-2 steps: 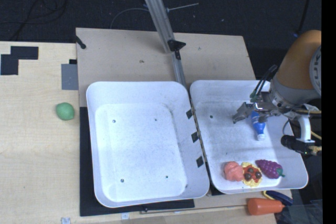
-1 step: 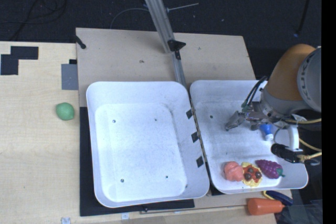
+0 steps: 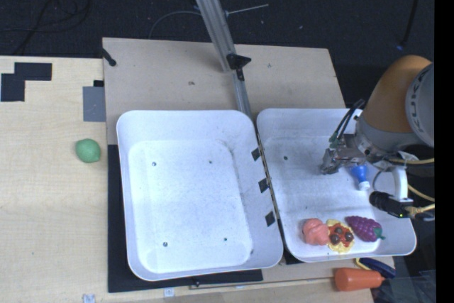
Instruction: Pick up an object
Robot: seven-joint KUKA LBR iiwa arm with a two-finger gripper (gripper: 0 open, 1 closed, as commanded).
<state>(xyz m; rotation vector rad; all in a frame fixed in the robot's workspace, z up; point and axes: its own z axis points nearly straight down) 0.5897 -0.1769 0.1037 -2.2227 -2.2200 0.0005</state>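
Camera view: two white bins side by side on a board. The left bin (image 3: pixel 188 195) has a speckled floor. The right bin (image 3: pixel 298 152) holds three toys along its near edge: a pink toy (image 3: pixel 315 231), just beside it a yellow toy with dark spots (image 3: pixel 341 236), and next to that a bunch of purple grapes (image 3: pixel 364 227). The arm (image 3: pixel 397 106), grey with an orange band, enters from the right and reaches over the right bin. The gripper (image 3: pixel 330 163) hangs low over the bin floor, well apart from the three toys; whether it is released or clenched cannot be told, and nothing is seen in it. A small blue-and-white part (image 3: pixel 360 174) shows just beside the wrist. Outside the bins, a green ball (image 3: pixel 88 150) lies on the bench at left, and an orange carrot (image 3: pixel 357 279) lies at the near right corner, below the right bin. A metal rail (image 3: pixel 216 21) slants away behind the bins.
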